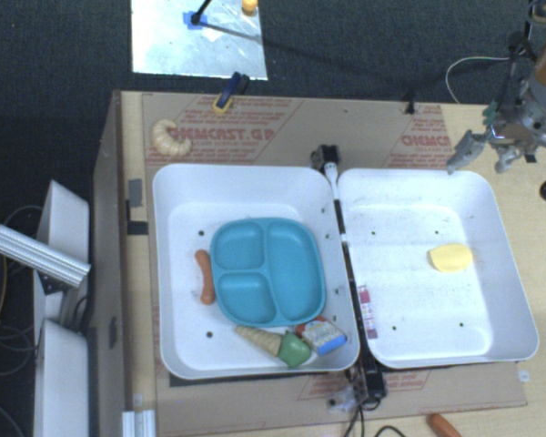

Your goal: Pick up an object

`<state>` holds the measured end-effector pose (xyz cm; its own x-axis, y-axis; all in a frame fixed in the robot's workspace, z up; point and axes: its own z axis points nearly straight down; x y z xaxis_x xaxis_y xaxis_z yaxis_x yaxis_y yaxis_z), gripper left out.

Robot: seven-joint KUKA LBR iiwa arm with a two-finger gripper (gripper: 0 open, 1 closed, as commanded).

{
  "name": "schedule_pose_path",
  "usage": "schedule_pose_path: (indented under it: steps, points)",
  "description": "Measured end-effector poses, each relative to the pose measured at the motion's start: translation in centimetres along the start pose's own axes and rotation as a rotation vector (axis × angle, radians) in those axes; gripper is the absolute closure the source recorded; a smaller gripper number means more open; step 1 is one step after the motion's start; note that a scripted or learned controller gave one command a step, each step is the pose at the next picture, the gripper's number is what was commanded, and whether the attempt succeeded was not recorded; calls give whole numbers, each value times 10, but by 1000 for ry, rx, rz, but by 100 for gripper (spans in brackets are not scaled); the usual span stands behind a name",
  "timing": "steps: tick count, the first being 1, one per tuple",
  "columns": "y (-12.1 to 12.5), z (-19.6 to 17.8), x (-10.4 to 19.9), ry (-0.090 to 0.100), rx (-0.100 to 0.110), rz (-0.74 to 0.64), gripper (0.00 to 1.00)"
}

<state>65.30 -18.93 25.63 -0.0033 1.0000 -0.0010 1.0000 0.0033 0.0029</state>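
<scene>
Yellow sponge [451,258] lies in the right bin [500,335], near its right wall. I see my claw [488,151] spread wide, holding nothing, above that bin's far right corner.

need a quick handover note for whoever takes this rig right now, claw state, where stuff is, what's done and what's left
Claw: open, holding nothing, above the bench just past the far right corner of the right bin.
Right bin: one yellow block lying alone near its right side.
Left bin: blue divided tray in the middle, orange sausage toy to its left, an ice cream cone toy, a green piece and a small blue-and-white packet crowded along the tray's near edge.
Done: nothing picked yet.
Left: choose an object, lower the claw, grasp and lift. The yellow block is nearest and looks the easiest.
</scene>
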Motion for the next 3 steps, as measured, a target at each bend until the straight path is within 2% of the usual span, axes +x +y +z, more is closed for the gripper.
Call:
schedule_pose_path:
  steps: [1, 2, 3]
  points:
    - [-78, 61, -17, 0, 3, 2, 0]
    - [-72, 138, -16, 1, 4, 2, 0]
    - [-81, 149, -17, 0, 2, 2, 0]
